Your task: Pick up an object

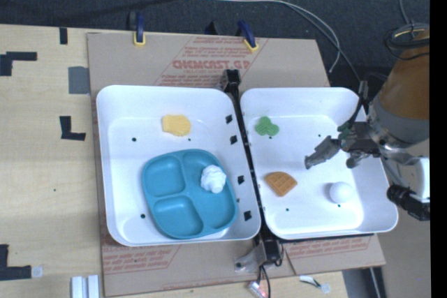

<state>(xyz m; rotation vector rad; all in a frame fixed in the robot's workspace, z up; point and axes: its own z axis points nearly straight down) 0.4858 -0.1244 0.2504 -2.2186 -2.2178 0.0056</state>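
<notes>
The gripper (334, 152) hangs open and empty over the right bin (307, 223), approaching; next it must drop squarely onto the waffle (281, 183) or ball (340, 192)

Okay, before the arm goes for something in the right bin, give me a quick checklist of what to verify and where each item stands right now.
1. Targets in the right bin: ok. Green piece, waffle and white ball lie there.
2. Targets spaced apart: ok. None touch.
3. Pincer carries nothing: ok. Nothing shows between its fingers.
4. Pincer over a target: not ok. It hangs above bare floor between waffle and ball.
5. Pincer open enough for a grasp: cannot tell. The fingers are dark and blurred.
6. Ball clear of the wall: ok. It sits away from the bin's near rim.
</notes>
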